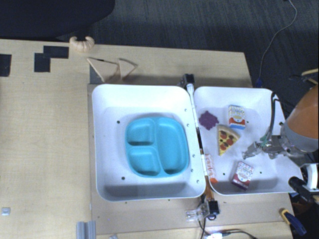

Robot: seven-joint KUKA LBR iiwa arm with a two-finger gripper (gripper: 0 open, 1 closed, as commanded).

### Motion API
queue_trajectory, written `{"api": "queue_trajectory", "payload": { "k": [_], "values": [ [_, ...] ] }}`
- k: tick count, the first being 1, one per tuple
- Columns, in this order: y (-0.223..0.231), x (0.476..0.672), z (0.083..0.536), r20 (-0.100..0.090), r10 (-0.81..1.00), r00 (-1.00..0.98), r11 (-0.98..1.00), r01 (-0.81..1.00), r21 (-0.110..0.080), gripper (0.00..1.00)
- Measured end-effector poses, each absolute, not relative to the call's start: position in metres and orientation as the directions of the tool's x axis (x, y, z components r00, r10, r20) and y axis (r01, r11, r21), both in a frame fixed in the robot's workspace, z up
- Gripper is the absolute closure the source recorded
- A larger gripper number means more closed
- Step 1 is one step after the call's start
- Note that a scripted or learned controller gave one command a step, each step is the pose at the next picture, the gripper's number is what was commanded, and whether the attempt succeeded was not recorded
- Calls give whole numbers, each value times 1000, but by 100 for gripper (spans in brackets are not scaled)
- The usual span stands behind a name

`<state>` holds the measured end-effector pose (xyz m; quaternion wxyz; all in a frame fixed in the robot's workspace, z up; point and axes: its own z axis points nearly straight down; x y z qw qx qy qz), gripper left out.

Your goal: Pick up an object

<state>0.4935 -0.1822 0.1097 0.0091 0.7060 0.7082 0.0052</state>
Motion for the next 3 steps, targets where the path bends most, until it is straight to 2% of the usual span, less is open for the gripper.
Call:
{"api": "queue_trajectory", "payload": {
  "k": [1, 2, 3],
  "values": [
    [-136, 489, 87, -2, 1000, -3, 3, 1000, 9, 0],
    [-136, 492, 99, -3, 1000, -6, 6, 1000, 15, 100],
    [-136, 491, 99, -3, 1000, -6, 6, 1000, 14, 0]
  ]
}}
